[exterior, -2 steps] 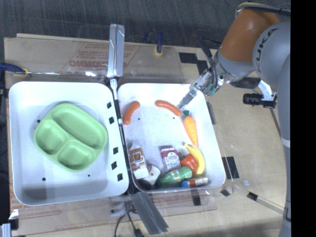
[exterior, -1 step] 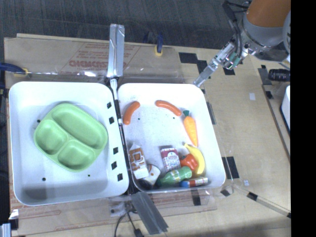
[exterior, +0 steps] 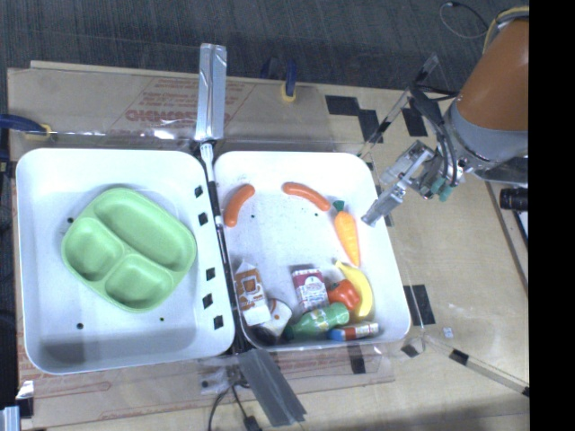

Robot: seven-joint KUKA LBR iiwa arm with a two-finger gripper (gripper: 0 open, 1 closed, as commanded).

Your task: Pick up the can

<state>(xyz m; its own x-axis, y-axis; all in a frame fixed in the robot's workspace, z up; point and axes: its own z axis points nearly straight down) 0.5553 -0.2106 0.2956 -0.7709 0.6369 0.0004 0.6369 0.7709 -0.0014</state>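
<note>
Two bins sit side by side; the can (exterior: 310, 288) stands in the right bin (exterior: 269, 164), crowded among toy food near its front edge. I cannot tell the state of the gripper (exterior: 382, 206), hovering outside the bin's right wall, seemingly before any approach

A bench (exterior: 467, 303) with a pale wooden top fills most of the frame, with dark floor along the upper edge. A brown cardboard sheet (exterior: 117, 92) lies flat on it in the upper left. On top sit two white bins side by side: the left bin (exterior: 36, 268) at centre left, the right bin (exterior: 382, 232) at centre. Black tape marks (exterior: 420, 305) dot the bench on the right.
</note>
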